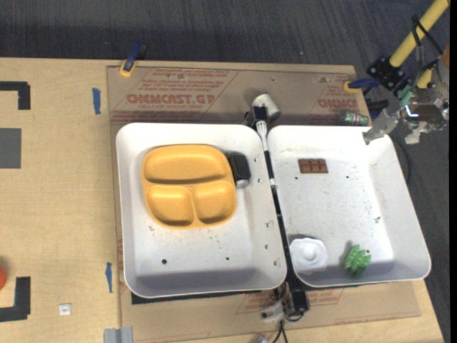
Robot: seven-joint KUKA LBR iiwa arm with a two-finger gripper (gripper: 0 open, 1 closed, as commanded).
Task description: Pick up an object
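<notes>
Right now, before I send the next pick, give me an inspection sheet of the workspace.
Surface: two white bins, left bin and right bin, on a cardboard sheet.
Job's things: yellow divided tray and black object in the left bin; brown block, white object and green toy in the right bin.
Clutter: dark specks in both bins.
End effector: beyond the right bin's far right corner, carrying nothing.
Cables: black cable between the bins.
Surroundings: dark carpet, blue clamps.
</notes>
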